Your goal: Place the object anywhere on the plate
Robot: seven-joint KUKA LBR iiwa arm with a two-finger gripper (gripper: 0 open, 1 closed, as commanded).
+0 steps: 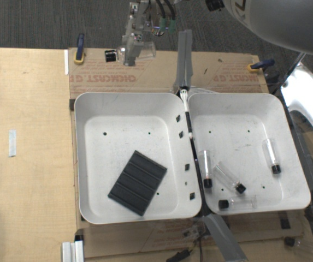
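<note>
— Looking for the hand (133,52).
— Up at the top of the frame, a bit left of the middle, past the far edge of both bins. Open or clenched? Cannot tell from here.
— And the plate (139,182)?
— Flat and black, in the left bin (88,115), lower middle of the frame. Tilted, long side running from lower left to upper right.
— Now the thing to move?
— Likely one of the clear tubes (229,179) with black caps, down in the right bin (287,125), lower right of the frame. Well apart from the hand.
— Which way from the hand, then?
— Down the frame and to the right. Closest to the plate: the left tube (206,168), just beside the wall between the bins, lying straight up and down the frame, cap at the low end.
— So, first?
— Probably a long reach down and right, then a grab across that tube.
</note>
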